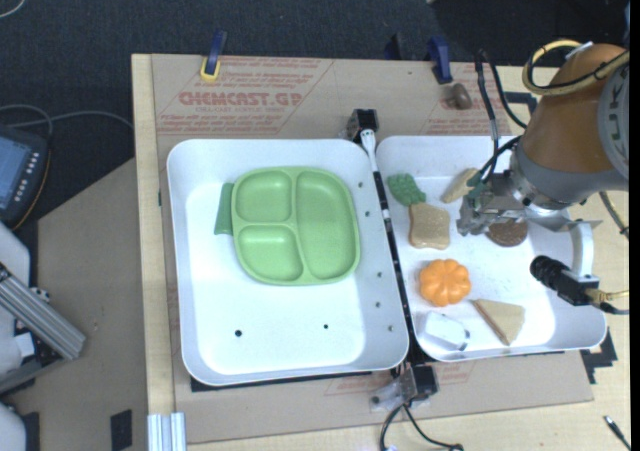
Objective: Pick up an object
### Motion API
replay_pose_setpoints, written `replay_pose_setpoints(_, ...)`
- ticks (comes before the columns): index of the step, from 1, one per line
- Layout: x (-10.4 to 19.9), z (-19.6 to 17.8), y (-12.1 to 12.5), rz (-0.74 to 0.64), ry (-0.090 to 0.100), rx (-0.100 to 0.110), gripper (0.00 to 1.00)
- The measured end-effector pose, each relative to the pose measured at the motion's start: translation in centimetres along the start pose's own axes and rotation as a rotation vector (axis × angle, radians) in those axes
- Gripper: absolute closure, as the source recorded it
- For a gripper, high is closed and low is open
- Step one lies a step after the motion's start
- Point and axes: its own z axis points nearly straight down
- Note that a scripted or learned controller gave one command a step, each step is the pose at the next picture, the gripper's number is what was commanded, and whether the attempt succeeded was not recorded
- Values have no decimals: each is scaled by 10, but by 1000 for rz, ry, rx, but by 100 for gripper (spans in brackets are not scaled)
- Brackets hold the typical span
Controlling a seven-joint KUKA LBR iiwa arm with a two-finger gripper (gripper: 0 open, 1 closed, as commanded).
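From the camera view above the bench, the arm (575, 119) reaches in from the right and its gripper (478, 211) hangs low over the upper part of the right bin (560, 334), just beside a tan bread-like slice (430, 226) and close to a brown round piece (508, 232) partly hidden under the wrist. Whether the claw is open or closed cannot be told from here, since the fingertips blur into the dark hardware around them, and nothing is visibly caught between them. The candidates for picking all lie in the right bin: a green leafy piece (406, 188) near the divider, a pale tan piece (460, 184) above the gripper, the orange pumpkin (444, 281) in the middle, a tan wedge (501, 319) and a white, partly clear item (447, 331) toward the near rim. The left bin (195, 269) holds a green divided plate (296, 224) lying flat. By my reading the task is at the reach-and-descend stage: no object is lifted yet, so closing, gripping and raising are all left to do. The only legible writing is red print on the board (160, 119) behind the bins, reading roughly "CHEMCAST GP".
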Motion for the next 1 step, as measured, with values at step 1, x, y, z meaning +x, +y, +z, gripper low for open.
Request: replay_pose_setpoints(1,10,-53,5,-2,1,0,100)
